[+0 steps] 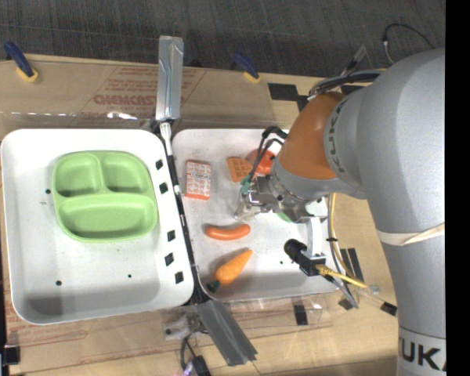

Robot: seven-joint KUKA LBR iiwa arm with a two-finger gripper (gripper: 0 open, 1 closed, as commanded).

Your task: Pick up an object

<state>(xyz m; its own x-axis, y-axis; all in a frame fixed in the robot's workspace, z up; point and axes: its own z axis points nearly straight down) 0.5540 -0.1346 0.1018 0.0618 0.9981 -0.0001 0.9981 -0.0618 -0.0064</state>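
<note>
The big grey arm (pixel 392 155) leans in over the right bin (pixel 219 143), with its orange band just above the wrist. The worktop (pixel 86 92) under both bins is brown cardboard. The left bin (pixel 19 233), touching the right bin's side, holds a green plate (pixel 104 193) with three parts. The jaws (pixel 251 197) hang low in the middle of the right bin, but they are small and partly hidden, so I cannot tell how they stand. Just below them lies a sausage (pixel 226 230). Nearer the right bin's front edge lies a carrot (pixel 233 265). Toward its back sit a small printed box (pixel 198 178) and an orange cracker (pixel 240 168), right beside the wrist.
</note>
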